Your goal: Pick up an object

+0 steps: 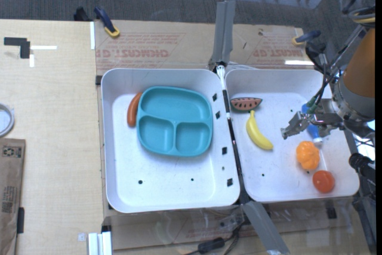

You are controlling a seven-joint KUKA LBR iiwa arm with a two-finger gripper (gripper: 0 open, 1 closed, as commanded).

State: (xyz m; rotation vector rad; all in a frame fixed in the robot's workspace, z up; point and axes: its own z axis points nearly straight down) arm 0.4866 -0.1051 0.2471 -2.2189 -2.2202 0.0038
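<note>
In the right bin (286,194) lie a watermelon slice (246,104), a yellow banana (258,133), an orange bell pepper (308,155) and a red tomato (323,181). My gripper (293,129) hangs over the bin's right half, just above and left of the pepper and right of the banana. A small blue thing (316,141) shows partly under the gripper body, and what it is I cannot make out. I see nothing clearly held.
The left bin (119,176) holds a teal divided plate (175,121) and an orange sausage-like piece (132,109) at the plate's left. A grey divider post (224,30) stands behind the bins. Cables and the arm crowd the right edge.
</note>
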